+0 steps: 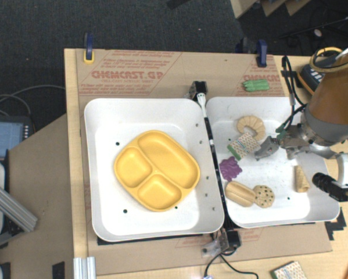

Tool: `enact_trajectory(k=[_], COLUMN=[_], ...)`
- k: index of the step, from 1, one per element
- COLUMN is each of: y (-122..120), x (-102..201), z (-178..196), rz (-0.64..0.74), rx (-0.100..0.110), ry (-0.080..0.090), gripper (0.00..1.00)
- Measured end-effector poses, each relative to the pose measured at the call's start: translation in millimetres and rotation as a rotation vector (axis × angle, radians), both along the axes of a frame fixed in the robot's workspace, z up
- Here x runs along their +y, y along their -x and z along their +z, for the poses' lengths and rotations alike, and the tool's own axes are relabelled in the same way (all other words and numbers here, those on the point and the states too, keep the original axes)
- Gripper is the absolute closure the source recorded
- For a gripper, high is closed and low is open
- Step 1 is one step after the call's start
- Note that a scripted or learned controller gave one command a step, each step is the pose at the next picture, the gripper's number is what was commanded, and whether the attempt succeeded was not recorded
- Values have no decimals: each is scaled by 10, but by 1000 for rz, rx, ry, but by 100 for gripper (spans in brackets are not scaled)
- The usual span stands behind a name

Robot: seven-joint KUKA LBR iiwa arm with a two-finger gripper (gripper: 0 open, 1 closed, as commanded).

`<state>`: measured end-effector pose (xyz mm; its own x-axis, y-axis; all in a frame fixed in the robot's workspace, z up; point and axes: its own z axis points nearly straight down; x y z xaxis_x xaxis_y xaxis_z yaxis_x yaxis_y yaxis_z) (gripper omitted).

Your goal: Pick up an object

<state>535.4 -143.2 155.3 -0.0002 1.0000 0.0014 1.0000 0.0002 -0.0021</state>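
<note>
Tool (271, 146) low in right bin (313, 214), grip state unclear, green-edged wedge (243, 146) touching at nine o'clock, purple grapes (230, 168) beyond at seven o'clock

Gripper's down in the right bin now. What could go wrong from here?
1. The gripper sits beside a tight cluster: the curved pastry and the green-edged item touch, so a grab may catch both or neither.
2. The purple grapes and bread roll lie near the right bin wall.
</note>
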Motion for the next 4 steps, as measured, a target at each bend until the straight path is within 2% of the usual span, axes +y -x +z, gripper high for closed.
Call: enact_trajectory(k=[1, 2, 3, 4], y=[-733, -1341, -1327, -712], x=[278, 289, 287, 1013], z=[-609, -700, -588, 290], rz=[4, 2, 2, 1], rx=[-9, -9, -9, 7], ry=[3, 3, 4, -1], gripper=[0, 0, 100, 100])
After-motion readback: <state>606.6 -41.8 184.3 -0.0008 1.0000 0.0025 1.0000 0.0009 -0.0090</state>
